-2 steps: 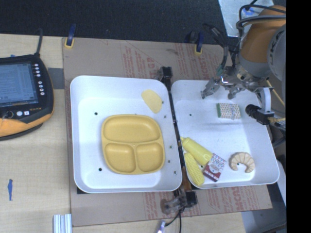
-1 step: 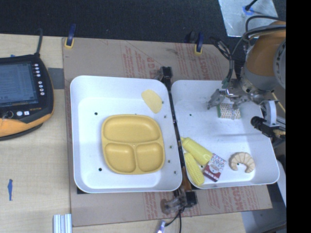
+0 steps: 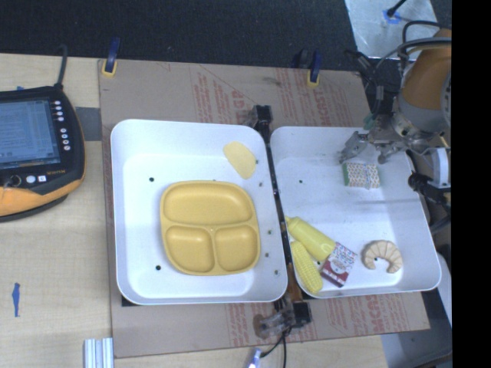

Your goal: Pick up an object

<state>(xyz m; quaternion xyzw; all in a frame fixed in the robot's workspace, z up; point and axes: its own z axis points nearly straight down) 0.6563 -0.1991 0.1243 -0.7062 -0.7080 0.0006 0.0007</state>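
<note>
My gripper (image 3: 364,156) hangs over the far part of the right bin (image 3: 414,205), open, with its fingers spread. A small speckled green-and-white block (image 3: 361,175) lies on the bin floor just in front of the fingertips, and nothing shows between them. Near the front of the same bin lie two yellow corn cobs (image 3: 310,237) (image 3: 306,267), a red-and-white packet (image 3: 338,264) and a tan croissant (image 3: 382,254). In the left bin (image 3: 130,205) a yellow divided plate (image 3: 209,227) sits in the middle, with a pale yellow slice (image 3: 240,159) behind it.
The arm's grey body with its orange band (image 3: 424,79) and cables fills the far right. A teach pendant (image 3: 31,144) rests on the bench at the left. Blue clamps (image 3: 110,58) (image 3: 313,64) hold the board's far edge.
</note>
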